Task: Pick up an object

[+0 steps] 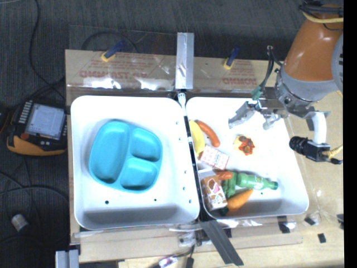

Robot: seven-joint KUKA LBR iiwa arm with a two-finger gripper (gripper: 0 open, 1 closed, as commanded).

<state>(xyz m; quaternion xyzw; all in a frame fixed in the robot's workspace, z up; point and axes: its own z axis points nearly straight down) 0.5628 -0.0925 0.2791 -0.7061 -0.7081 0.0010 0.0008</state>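
The claw (255, 115) is hanging over the upper part of the right bin (290, 166), its two grey fingers (241, 115) spreading apart with nothing between them. It is sitting near the bin's far rim, with the grey arm and its orange band (312, 43) leaning in from the right edge of the tabletop (75, 60).

Just below the claw a small red and yellow object (245, 144) is lying alone on the white floor, with bare room on every side of it, and most of all toward the right wall. The rest of the things are crowding the left and near sides of this bin. A yellow banana (196, 137) is lying against the divider (189, 149) between the bins, with an orange-red sausage-shaped piece (209, 132) just beside it. Below them a small pink and white box (214, 158) is sitting tilted. Nearer the front rim a green bottle (254, 181) is lying on its side, with a carrot (240, 199) and another small carton (213, 191) packing in next to it.

The left bin (83, 205) is holding a blue sectioned tray (125, 154), well apart from the claw.

A black cylindrical fitting (304, 146) on the arm is jutting over the right rim of the right bin.
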